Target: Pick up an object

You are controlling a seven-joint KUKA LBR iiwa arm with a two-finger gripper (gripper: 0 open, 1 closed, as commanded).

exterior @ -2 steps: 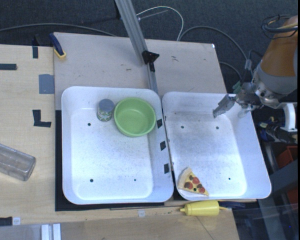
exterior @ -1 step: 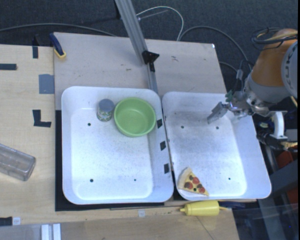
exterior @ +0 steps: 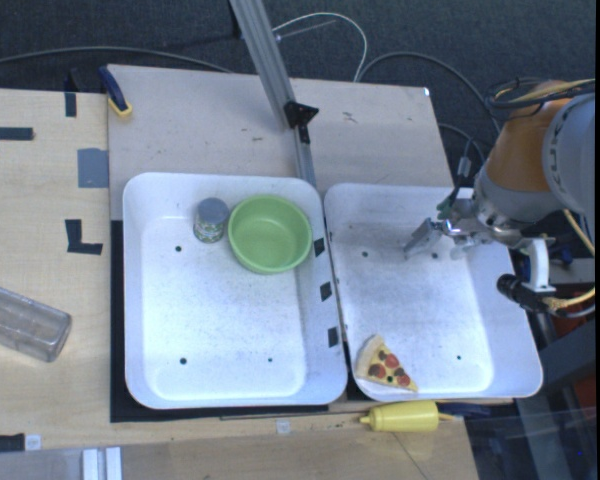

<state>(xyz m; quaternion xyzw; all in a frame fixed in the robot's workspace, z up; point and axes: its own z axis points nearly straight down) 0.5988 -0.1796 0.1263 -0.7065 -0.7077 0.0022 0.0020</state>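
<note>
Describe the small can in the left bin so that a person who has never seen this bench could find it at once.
Look at the left white bin, the one away from the arm. In its far part sits a green bowl, and the small can stands upright against the bowl's left side. It is much smaller than the bowl, with a grey top and a printed label.

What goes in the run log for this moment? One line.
gripper: open, above right bin, holding nothing | pizza slice: right bin, near corner | green bowl, can: left bin
</note>
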